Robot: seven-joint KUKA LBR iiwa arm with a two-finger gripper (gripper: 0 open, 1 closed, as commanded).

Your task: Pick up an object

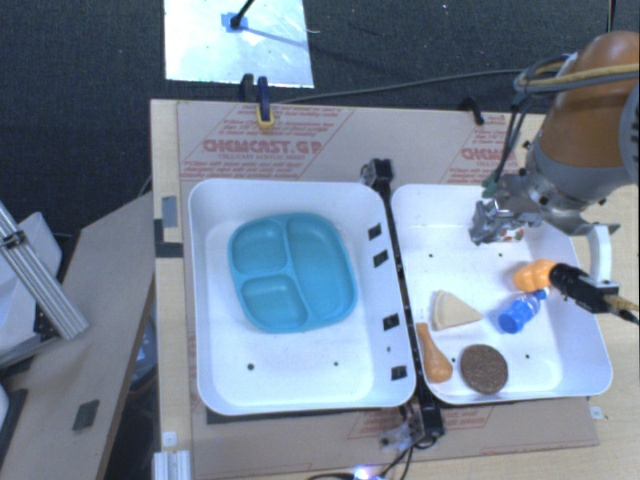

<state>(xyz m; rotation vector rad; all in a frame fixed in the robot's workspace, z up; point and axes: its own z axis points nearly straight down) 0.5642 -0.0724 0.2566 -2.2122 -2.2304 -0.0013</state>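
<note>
Camera view showed the gripper (497,224) hanging over the right bin (585,373), carrying nothing. The bottle (519,313) lay toward the viewer from it, just beside the wedge (456,310), probably awaiting a pick.

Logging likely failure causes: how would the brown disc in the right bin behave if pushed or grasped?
The brown disc lies flat, so it probably slides rather than rolls. Its low profile may give fingers little to grip. It looks rough-surfaced, so likely not slippery. It sits close to the orange piece, which a push could nudge.
</note>
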